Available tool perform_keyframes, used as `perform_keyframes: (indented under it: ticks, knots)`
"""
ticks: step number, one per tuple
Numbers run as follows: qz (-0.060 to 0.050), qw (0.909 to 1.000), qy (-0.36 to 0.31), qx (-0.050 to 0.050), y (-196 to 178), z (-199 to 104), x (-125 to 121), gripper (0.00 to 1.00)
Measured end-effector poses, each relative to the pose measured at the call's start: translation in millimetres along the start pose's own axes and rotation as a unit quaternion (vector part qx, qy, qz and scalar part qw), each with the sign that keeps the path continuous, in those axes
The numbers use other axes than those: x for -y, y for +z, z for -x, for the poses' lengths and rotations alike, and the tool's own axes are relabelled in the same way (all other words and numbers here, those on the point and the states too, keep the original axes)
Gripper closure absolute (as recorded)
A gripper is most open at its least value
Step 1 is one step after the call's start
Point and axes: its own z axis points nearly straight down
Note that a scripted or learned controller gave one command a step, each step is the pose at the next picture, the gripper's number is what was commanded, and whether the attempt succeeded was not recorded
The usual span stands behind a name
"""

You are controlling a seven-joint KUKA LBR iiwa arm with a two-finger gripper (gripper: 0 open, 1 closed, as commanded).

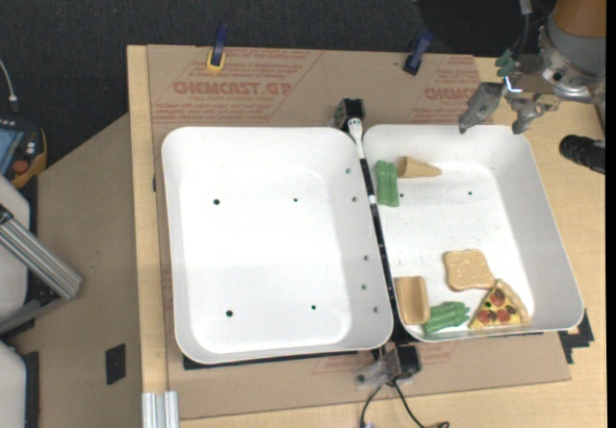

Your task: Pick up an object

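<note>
White plastic right bin (pixel 539 190) holds toy foods: green piece (pixel 386 183) and cone (pixel 418 167) near its far-left corner, toast (pixel 468 269) and pizza slice (pixel 503 306) at its near edge. The gripper (pixel 500 115) hovers spread and empty above the far rim; descending here, it would likely strike the rim.

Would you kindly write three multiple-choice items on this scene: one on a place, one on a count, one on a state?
1. Where does the pizza slice lie?
A. left bin, middle
B. right bin, near corner
C. on the cardboard

2. How many green items lie in the right bin?
A. two
B. none
C. five

3. How is the gripper?
A. shut on the toast
B. open, holding nothing
C. pressed into the left bin

Answers: 1 B, it sits at the near right corner. 2 A, one by the divider, one beside the pizza. 3 B, its fingers are spread above the far rim.
</note>
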Motion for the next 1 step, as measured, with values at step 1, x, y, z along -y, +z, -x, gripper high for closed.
perform_keyframes:
  ticks: [1]
  knots:
    - [-0.006, 1.0000, 0.005, 0.000, 101.5, 74.1, 60.8, 0.00]
